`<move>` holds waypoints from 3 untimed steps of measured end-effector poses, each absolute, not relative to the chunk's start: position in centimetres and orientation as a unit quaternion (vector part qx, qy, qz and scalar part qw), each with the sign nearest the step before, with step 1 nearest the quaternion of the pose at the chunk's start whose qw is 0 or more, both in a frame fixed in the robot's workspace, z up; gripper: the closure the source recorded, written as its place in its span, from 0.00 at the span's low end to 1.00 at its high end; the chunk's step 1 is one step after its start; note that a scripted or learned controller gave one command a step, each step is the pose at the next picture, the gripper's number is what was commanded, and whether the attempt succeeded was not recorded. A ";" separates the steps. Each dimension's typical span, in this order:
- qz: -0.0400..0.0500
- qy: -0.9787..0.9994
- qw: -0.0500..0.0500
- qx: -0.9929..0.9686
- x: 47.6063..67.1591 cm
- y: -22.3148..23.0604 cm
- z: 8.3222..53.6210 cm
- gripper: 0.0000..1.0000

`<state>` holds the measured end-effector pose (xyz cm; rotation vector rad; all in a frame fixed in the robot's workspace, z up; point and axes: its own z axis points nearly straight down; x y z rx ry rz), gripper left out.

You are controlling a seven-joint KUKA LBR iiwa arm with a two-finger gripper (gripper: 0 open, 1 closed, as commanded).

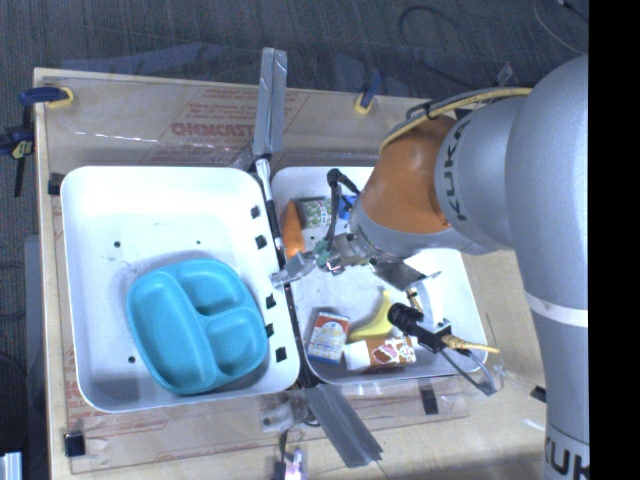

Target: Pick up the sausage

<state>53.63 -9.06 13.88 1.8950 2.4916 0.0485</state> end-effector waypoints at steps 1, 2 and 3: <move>-0.004 0.762 -0.061 0.645 59.4 -10.3 11.1 0.00; 0.021 0.791 0.013 0.612 56.1 -8.9 11.7 0.00; 0.029 0.773 0.024 0.633 52.3 -8.6 11.9 0.00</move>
